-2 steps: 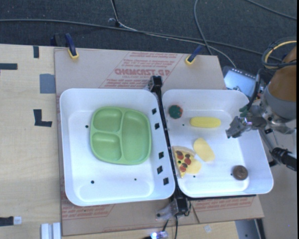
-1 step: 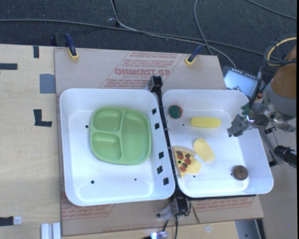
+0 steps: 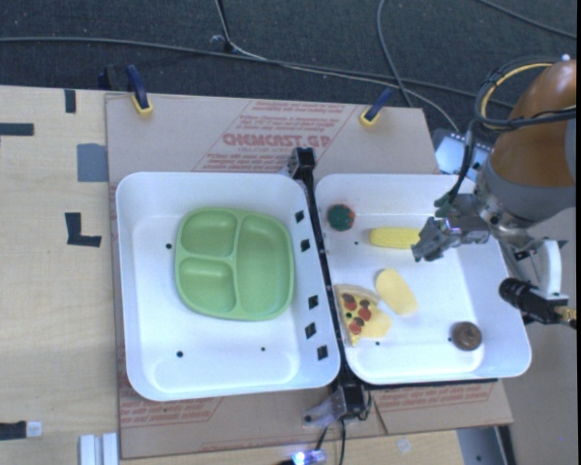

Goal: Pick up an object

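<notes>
Yellow corn cob (image 3: 394,237) lies in the right bin (image 3: 499,361), just left of my tool (image 3: 428,245), whose opening I cannot tell, so I'd centre over its middle before descending squarely.

Open bin floor (image 3: 436,298) beside yellow block (image 3: 396,291)

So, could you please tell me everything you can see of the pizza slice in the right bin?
The pizza slice looks like a plastic toy: a yellow wedge with red and dark toppings. It lies flat on the floor of the right bin, at its left side, close to the divider between the two bins. Its upper right end lies close beside the pale yellow piece; whether they touch is unclear. The gripper is well apart from it.
</notes>
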